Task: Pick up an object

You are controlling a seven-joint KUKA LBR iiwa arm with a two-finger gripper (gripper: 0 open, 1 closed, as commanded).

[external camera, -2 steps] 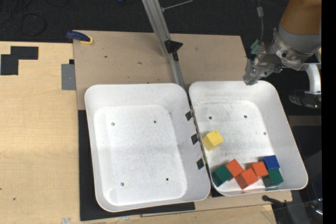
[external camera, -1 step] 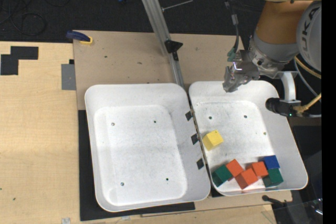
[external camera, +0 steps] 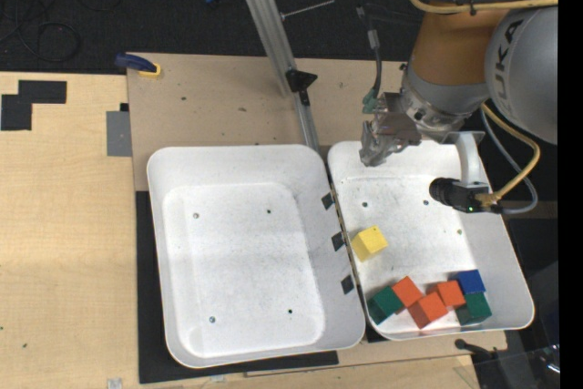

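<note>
- Camera view: we see the end effector over the far edge of the right bin; we cannot tell its state, and nothing is visibly held.
- Targets: yellow cube alone near the bin's left wall; orange blocks, green blocks and a blue block packed touching at the near edge.
- Risk, we judge: the tight cluster could block a clean grasp or shove neighbours; the yellow cube beside the wall could slide.
- Blocks look hard, smooth, matte; bins are shallow glossy white plastic on a wooden counter.
</note>
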